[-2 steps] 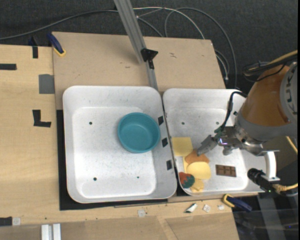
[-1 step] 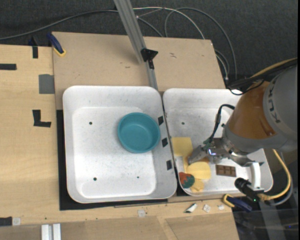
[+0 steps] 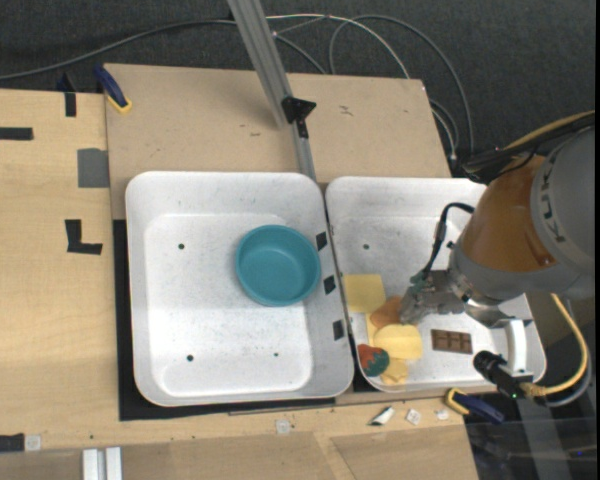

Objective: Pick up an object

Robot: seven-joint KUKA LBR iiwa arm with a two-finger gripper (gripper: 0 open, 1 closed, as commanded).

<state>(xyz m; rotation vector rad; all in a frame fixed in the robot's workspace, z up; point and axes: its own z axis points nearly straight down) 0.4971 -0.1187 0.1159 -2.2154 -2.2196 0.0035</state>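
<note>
My gripper (image 3: 412, 306) hangs low in the right bin (image 3: 380, 208), at the right edge of a cluster of small things. Its tip is next to an orange-brown piece (image 3: 384, 317). A pale yellow block (image 3: 363, 291) lies just left of it, and a yellow piece (image 3: 400, 343) just below. A red and green item (image 3: 370, 358) sits at the bin's front left corner. A dark brown chocolate-like bar (image 3: 451, 342) lies to the right of the yellow piece. The arm's body covers the gripper from above.
A teal bowl (image 3: 277, 265) sits in the left bin (image 3: 180, 298), near its right wall. A slanted metal pole (image 3: 270, 63) crosses above the bins' far edge. Cables run behind the right bin.
</note>
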